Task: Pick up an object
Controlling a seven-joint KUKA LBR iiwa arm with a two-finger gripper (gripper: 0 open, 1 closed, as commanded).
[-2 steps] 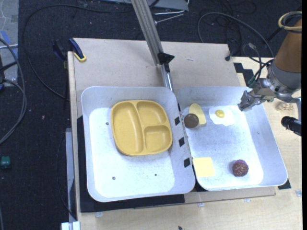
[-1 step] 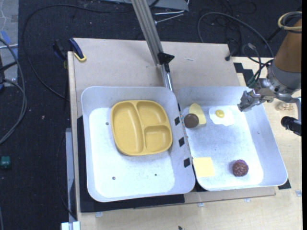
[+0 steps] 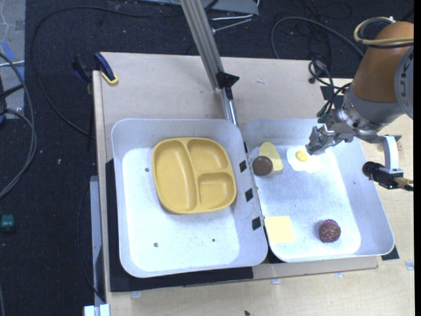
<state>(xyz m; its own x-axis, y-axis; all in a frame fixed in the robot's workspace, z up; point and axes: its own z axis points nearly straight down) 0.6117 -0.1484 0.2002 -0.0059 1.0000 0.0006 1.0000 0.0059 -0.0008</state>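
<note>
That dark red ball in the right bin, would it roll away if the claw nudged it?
Probably. The dark red ball looks round, so a nudge would likely roll it across the right bin. Its bumpy surface may slow it slightly. It looks small, so probably light.

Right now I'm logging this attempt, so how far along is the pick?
Done: the end effector has reached the right bin, just above the fried egg.
In hand: nothing visible between its fingers.
Left: grasp and lift. The egg, the brown ball, the yellow slice and the reddish ball all lie on the bin floor. The yellow tray sits in the left bin.
</note>
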